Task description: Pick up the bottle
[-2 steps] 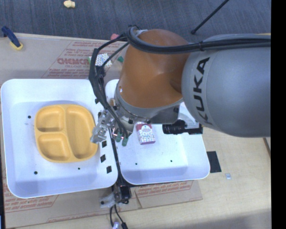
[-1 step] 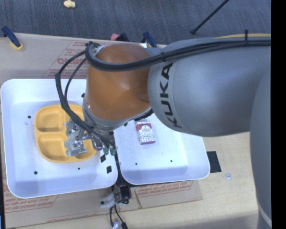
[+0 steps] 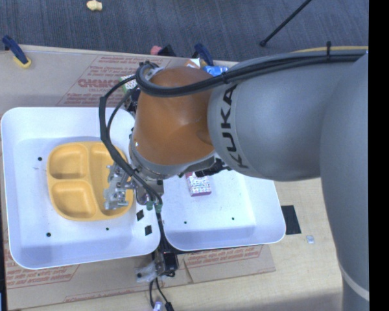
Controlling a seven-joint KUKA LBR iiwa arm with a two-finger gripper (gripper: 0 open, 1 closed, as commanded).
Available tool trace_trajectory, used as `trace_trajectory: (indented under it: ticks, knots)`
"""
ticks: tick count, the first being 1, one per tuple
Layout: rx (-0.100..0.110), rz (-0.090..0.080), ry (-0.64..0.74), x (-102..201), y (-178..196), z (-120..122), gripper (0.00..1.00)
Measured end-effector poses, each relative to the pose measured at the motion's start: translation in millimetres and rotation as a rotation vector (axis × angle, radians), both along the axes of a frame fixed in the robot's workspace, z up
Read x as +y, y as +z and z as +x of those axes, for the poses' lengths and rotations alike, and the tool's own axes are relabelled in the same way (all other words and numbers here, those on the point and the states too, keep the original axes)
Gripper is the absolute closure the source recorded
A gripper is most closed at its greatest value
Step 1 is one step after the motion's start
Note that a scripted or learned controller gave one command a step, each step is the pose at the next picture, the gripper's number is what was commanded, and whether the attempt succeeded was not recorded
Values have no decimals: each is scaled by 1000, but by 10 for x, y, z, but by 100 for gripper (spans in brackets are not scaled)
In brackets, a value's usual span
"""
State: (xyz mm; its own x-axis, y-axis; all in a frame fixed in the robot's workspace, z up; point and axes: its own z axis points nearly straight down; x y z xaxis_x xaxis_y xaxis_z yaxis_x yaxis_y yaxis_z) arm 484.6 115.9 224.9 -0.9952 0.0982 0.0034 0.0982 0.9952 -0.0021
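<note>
My gripper (image 3: pixel 118 192) hangs low over the left bin (image 3: pixel 19 173), at the right rim of a yellow divided tray (image 3: pixel 74 177) that lies in that bin. The big orange band and grey wrist of the arm cover the seam between the two bins and much of the right bin. A small blue and white piece (image 3: pixel 209 69) peeks out past the arm's upper edge at the back of the right bin; I cannot tell if it is the bottle. Nothing can be seen held at the gripper.
A small pink and white packet (image 3: pixel 199 185) lies in the right bin (image 3: pixel 246 219), just beside the arm. Blue clamps (image 3: pixel 16 50) hold the cardboard sheet (image 3: pixel 71 76) under the bins. Cables hang at the front edge (image 3: pixel 157 267).
</note>
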Motion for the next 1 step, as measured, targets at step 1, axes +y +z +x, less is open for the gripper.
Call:
trace_trajectory:
  ticks: [1]
  knots:
    - [-5, 0, -170, -196, 374, -78, 100]
